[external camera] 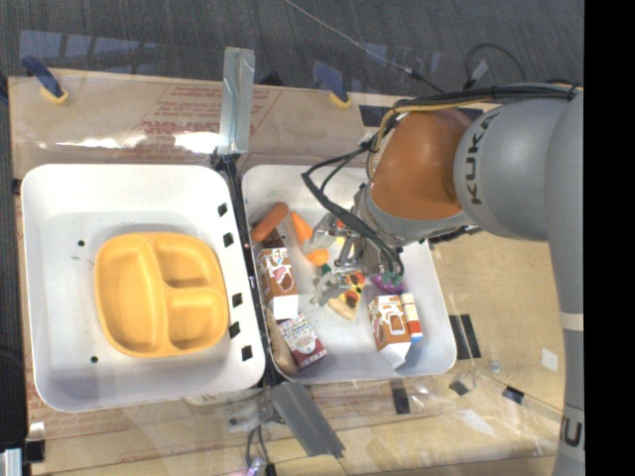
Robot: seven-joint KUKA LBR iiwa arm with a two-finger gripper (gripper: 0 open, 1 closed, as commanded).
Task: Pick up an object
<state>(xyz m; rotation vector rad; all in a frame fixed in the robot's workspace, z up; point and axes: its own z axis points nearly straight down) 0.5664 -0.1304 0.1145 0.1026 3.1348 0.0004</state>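
My gripper [339, 271] hangs low over the middle of the right bin [437, 350], its metal fingers pointing down among small toy food pieces. A yellow and orange piece [347, 300] lies right under the fingertips. A sausage-like brown piece [269, 222] and an orange carrot-like piece [302, 228] lie at the bin's upper left. Brown-and-white cartons lie at left [277, 272], at the bottom [301, 338] and at right [393, 322]. The fingers' spacing is hidden by clutter and glare.
The left bin [60, 365] holds a yellow divided plate [159, 292]. A black divider strip [243, 276] runs between the bins. The arm's orange band [417, 167] and grey body cover the right bin's upper right corner. Cables loop near the wrist.
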